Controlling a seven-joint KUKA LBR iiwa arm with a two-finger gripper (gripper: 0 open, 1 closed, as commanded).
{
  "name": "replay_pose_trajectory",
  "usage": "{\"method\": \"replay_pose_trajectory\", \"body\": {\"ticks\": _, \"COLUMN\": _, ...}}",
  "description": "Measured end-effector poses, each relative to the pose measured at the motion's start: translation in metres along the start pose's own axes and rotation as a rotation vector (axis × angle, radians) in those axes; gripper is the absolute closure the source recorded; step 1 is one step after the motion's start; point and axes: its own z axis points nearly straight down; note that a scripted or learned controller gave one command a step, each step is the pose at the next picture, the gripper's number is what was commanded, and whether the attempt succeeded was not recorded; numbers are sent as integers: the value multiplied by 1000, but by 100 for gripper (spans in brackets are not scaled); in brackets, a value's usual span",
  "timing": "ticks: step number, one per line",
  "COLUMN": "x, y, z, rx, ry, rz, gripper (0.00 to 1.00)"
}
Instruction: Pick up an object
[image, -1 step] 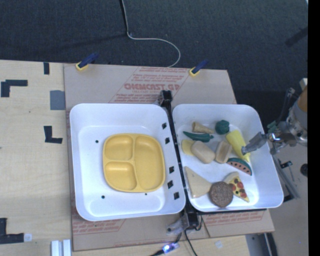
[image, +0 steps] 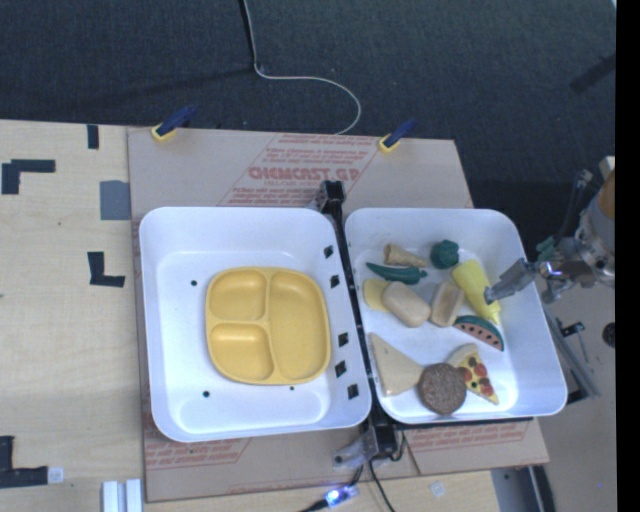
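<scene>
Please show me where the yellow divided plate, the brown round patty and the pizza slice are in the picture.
yellow divided plate (image: 268, 325): camera view, on the ridge between its compartments.
brown round patty (image: 441, 388): camera view, on the middle of its top.
pizza slice (image: 478, 374): camera view, on its topped face.

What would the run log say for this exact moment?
end effector: at right bin edge, beside yellow corn | grasp: none seen | left bin: yellow tray

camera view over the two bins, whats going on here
A robot arm reaches in from the right, its end effector over the right bin, right beside the yellow corn. Nothing is visibly held. That bin holds toy food: a pizza slice, a brown patty, a watermelon slice. The left bin holds a yellow tray.
</scene>
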Motion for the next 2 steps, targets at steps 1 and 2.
{"method": "replay_pose_trajectory", "body": {"ticks": 1, "x": -2, "y": 7, "z": 61, "rx": 4, "ry": 1, "rz": -1, "gripper": 0}}
{"method": "replay_pose_trajectory", "body": {"ticks": 2, "x": 2, "y": 8, "z": 125, "rx": 5, "ry": 2, "rz": -1, "gripper": 0}}
